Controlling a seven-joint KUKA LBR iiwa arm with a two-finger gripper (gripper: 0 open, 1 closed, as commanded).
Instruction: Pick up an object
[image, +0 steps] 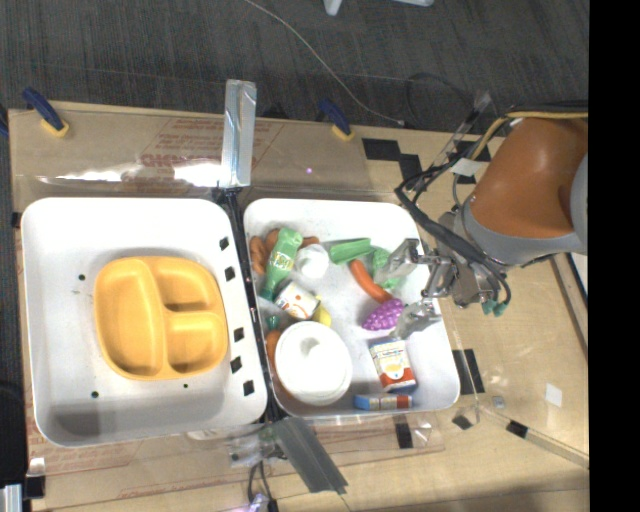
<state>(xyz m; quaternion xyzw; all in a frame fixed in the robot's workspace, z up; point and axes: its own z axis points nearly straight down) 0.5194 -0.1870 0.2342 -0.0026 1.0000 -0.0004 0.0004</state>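
My gripper (412, 287) hangs over the right side of the right bin (440, 372), its two fingers spread wide apart and open. Nothing sits between them. One fingertip (404, 256) is near a green leafy toy (381, 262). The other fingertip (416, 318) is just right of a purple bunch of grapes (382, 316). An orange carrot (367, 282) lies to the left of the gripper. Further left are a green bottle (283, 252), a small can (297, 300) and a white round lid (312, 360). A red and white carton (392, 363) lies below the grapes.
The left bin (60, 240) holds a yellow divided plate (160, 315). A marker (381, 401) lies along the right bin's front wall. A green pepper (349, 249) rests near its back. Cables (440, 165) and the orange-banded arm (525, 180) crowd the right bench.
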